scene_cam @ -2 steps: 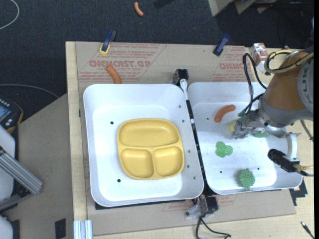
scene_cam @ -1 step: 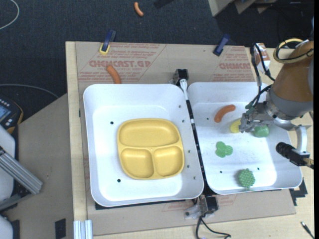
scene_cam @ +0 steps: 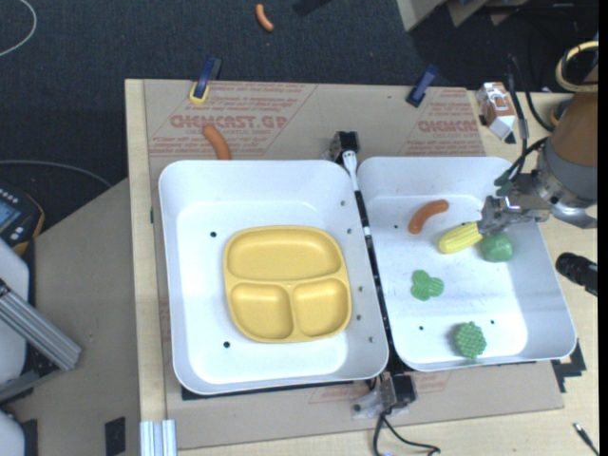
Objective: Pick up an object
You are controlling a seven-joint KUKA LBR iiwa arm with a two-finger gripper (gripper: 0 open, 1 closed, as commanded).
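camera view has the end effector [scene_cam: 496, 215] low in the right bin [scene_cam: 541, 297], near that bin's far right side, with the arm [scene_cam: 578, 150] reaching in from the right. whether it is wide, narrow or clamped on something, i cannot tell; its tip is small and partly blurred.

a corn cob [scene_cam: 460, 238] lies right at the tip, its near end touching or just under it. a green piece [scene_cam: 496, 248] sits just below the tip, beside the corn. a sausage [scene_cam: 427, 216] lies a little to the left of the tip. a second green piece [scene_cam: 427, 286] is farther left and lower, and a knobbly green one [scene_cam: 468, 339] is well below, by the bin's near wall. the yellow tray [scene_cam: 285, 282] in the left bin [scene_cam: 190, 283] is well apart to the left.

the step in hand looks like the descent onto a target, probably the corn or the green piece next to it. nothing appears lifted yet. the next move calls for a firm close on one item alone, then a straight rise; the two crowded items could spoil the grip.
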